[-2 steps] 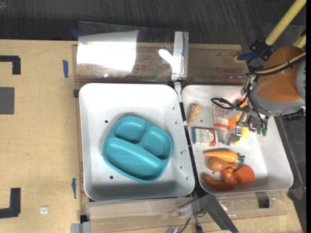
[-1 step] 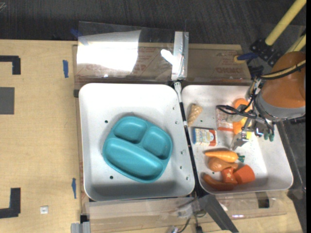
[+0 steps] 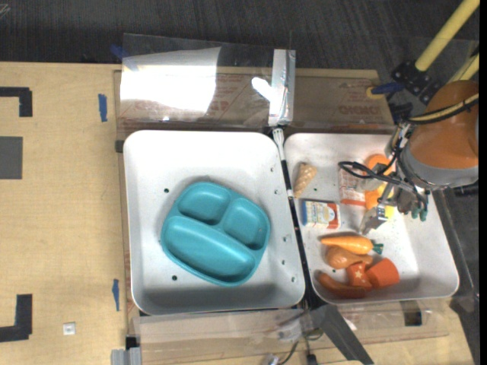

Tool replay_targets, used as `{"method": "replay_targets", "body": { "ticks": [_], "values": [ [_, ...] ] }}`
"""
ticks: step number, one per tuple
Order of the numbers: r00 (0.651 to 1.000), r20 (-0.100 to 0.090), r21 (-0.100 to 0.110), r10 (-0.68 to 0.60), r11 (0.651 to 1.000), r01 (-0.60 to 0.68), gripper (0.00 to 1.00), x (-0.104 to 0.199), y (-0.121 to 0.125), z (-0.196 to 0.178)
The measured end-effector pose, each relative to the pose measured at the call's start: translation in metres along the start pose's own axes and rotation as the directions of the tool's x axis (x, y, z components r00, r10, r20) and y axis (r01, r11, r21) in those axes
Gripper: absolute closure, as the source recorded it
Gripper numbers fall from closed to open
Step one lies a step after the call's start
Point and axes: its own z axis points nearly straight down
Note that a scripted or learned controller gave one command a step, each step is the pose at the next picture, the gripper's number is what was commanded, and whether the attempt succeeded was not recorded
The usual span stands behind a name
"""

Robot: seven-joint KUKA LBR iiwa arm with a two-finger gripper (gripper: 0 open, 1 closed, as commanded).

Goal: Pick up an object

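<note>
White bins sit side by side: the left bin (image 3: 144,166) holds a teal divided tray (image 3: 215,231), the right bin (image 3: 434,265) a carrot (image 3: 348,243), a small carton (image 3: 319,214), a cone-shaped piece (image 3: 304,176) and red-orange toys (image 3: 365,276). Over the right bin's middle hangs the gripper (image 3: 378,217); whether it grips anything cannot be told.

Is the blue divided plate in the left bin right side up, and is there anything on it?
Right side up and bare: the blue plate shows its three hollow compartments facing upward, with nothing in them.
</note>
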Motion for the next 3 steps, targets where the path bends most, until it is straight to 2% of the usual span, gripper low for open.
{"method": "replay_targets", "body": {
  "ticks": [1, 2, 3],
  "values": [
    [0.995, -0.005, 0.007, 0.102, 0.995, -0.102, 0.00, -0.021, 0.039, 0.002],
    [0.986, 0.006, 0.002, 0.169, 0.986, -0.169, 0.00, 0.020, 0.024, -0.001],
    [0.976, -0.003, 0.008, 0.216, 0.976, -0.216, 0.00, 0.015, 0.029, 0.001]
  ]
}}
